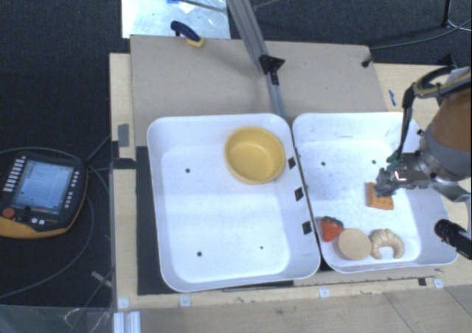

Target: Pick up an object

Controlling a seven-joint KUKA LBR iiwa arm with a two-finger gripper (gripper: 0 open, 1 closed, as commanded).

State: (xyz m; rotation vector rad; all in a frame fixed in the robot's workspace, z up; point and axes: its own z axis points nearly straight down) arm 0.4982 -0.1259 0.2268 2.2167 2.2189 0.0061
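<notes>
The arm (pixel 451 132) reaches in from the right over the right bin (pixel 346 129), its orange band above the wrist at the right edge. Its pincer (pixel 386 183) hangs low over the bin's right half, directly at the upper left corner of an orange cracker (pixel 380 199), a small flat square lying on the bin floor toward the right wall. The dark tip of the pincer overlaps the cracker's upper edge, so it looks to touch or hover just above it, but whether the pincer is spread or pressed together cannot be told from this slant, and nothing shows plainly gripped in it. Along the near edge of the same bin lie three more things in a row: a red tomato-like piece (pixel 331 228) at the near left corner, a round tan bun (pixel 354 244) just beside it to the right, and a pale croissant (pixel 388 243) touching or just beside the bun, toward the near right corner. The left bin (pixel 184 250) holds a yellow bowl (pixel 254 155), upright, near its far right corner. The two bins sit side by side on the surface (pixel 192 74), their inner walls touching. A pendant (pixel 40 193) with a lit screen lies on the dark floor, well apart to the left of the surface.
</notes>
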